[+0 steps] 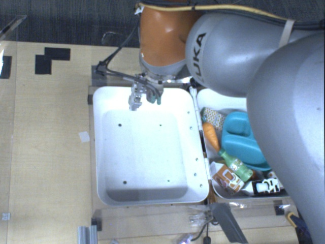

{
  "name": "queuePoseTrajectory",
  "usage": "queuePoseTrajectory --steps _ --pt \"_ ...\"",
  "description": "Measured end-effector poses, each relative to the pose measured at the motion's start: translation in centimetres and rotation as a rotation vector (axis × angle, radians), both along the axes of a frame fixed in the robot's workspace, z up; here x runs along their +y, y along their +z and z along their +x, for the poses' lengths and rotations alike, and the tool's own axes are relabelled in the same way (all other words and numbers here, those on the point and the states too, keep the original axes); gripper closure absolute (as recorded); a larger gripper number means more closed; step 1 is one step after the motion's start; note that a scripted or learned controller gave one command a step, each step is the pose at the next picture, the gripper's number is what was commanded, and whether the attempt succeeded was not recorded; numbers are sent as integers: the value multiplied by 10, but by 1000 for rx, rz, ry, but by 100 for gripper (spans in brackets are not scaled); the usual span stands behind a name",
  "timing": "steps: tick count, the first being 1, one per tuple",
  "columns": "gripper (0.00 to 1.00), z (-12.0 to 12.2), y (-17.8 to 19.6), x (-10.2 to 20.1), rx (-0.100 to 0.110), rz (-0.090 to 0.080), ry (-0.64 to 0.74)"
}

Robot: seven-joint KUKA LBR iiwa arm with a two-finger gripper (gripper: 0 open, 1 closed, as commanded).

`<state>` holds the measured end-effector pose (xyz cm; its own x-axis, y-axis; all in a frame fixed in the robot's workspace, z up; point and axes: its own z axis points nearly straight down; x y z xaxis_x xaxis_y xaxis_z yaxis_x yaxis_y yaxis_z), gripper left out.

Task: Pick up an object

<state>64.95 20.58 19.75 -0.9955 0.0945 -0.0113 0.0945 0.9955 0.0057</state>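
My gripper [145, 98] hangs over the far edge of the left white bin [101, 151], below the orange wrist band. Its two fingers [134, 101] stand apart with nothing between them; a small green patch shows on the right fingertip. The objects lie in the right bin [216, 191], apart from the gripper: an orange carrot-like piece [210, 136], a large blue object [244, 139], a green bottle [236, 166], a brown packet [227, 179], a patterned item [214, 117] and a black-and-white item [266, 187].
The grey arm covers the right bin's far and right side. A raised rim [199, 136] divides the two bins. Black markers [51, 59] lie on the wooden bench at the left. A metal bracket [203, 220] sticks out at the front.
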Motion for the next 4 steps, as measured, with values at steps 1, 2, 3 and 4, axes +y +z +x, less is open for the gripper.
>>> queuePoseTrajectory --steps 1,2,3,4 --pt "100 -9 -66 30 3 -2 155" --pt "100 16 46 -45 -2 -3 105" --pt "100 -38 -62 -50 3 -5 435" --pt "100 -74 -36 -71 1 -5 418"
